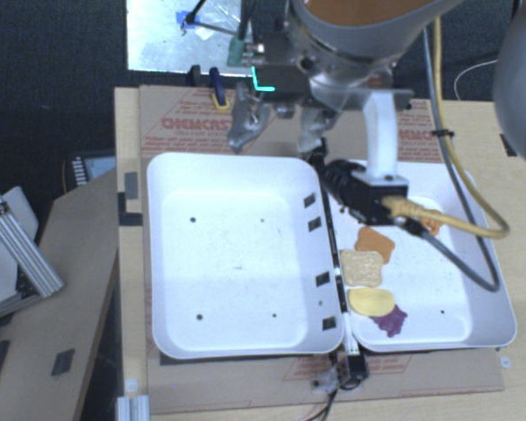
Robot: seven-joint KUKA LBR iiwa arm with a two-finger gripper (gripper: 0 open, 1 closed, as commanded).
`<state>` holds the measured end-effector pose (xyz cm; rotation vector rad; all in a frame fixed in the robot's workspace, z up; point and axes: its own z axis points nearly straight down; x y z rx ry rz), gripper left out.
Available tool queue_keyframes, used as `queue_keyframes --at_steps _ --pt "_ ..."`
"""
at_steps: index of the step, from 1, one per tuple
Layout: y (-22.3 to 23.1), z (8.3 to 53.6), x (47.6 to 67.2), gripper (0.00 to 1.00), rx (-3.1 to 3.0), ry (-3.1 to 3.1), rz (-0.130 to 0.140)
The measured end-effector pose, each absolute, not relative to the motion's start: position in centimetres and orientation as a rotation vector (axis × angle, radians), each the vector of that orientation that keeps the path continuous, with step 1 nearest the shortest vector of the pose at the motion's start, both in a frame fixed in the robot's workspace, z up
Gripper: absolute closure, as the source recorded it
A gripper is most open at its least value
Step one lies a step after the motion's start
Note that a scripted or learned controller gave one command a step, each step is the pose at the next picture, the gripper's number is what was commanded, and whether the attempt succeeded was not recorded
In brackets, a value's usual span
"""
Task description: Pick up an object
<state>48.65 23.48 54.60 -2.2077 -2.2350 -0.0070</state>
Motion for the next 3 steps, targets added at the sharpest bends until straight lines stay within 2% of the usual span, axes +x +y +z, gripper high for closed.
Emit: queue_keyframes --at_steps 1,2,3 --pt "23.5 55.7 48.7 1.00 -2.203 -2.240 -0.011" --pt "23.5 56.8 48.7 1.00 -2.196 -2.247 -0.014" --pt "23.6 56.8 48.7 0.00 -2.194 -2.249 -0.014"
